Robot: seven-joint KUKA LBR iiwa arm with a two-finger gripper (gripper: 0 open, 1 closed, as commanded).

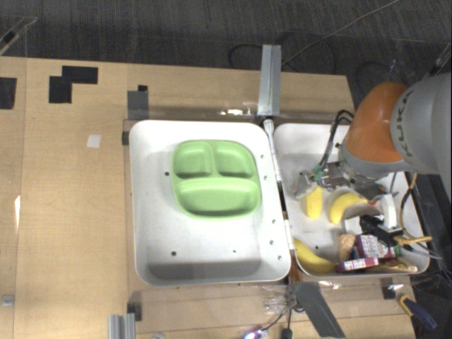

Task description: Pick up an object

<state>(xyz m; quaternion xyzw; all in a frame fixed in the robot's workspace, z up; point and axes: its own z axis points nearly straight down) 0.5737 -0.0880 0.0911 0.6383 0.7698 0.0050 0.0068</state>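
My gripper hangs low in the right bin, just above a small yellow piece that looks like a banana. To the right of that piece a curved yellow banana lies partly under the wrist. Along the bin's front left edge rests another banana. A dark red packet and a brown lump sit at the front right. The grey arm with its orange band covers the bin's right side.
The left bin holds a green divided plate in its middle. A metal post stands behind the wall where the two bins meet. Cables and small items crowd the right bin's front right corner.
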